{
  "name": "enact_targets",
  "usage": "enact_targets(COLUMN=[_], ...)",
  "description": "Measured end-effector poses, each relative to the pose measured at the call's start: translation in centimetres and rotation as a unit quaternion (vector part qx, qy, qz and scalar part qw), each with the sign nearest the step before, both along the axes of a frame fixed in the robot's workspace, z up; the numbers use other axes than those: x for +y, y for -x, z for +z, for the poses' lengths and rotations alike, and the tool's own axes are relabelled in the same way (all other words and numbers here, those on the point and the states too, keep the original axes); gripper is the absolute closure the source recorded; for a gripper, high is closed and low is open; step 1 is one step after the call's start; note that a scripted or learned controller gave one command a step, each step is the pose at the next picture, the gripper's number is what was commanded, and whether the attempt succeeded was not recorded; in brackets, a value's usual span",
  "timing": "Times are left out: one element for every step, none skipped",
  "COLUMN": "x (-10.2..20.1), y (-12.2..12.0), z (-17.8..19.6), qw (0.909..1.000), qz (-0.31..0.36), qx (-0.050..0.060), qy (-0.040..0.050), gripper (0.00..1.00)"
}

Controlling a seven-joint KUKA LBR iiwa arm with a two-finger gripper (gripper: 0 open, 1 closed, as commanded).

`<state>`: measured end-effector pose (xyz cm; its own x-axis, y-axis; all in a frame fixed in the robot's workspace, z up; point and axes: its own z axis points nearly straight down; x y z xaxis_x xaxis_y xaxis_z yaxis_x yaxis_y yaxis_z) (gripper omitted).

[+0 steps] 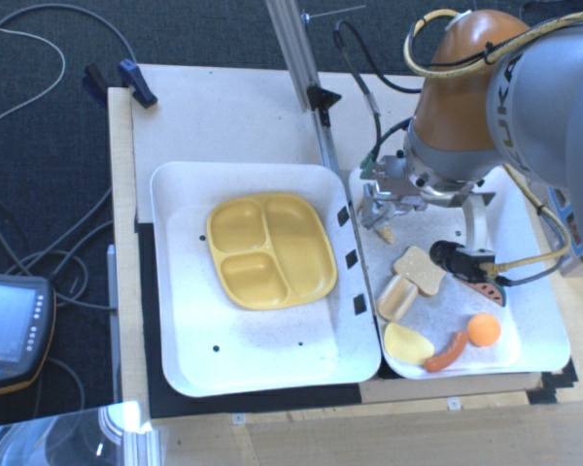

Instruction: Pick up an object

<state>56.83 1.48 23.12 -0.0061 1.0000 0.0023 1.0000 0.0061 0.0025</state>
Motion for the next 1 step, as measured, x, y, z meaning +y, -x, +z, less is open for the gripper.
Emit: enact_targets(x=[5.43], y=[-1.76], z=[-0.86], qw=[1.0], qz=[0.0], qx=[0.001], qy=[-0.0001], gripper=[1.0])
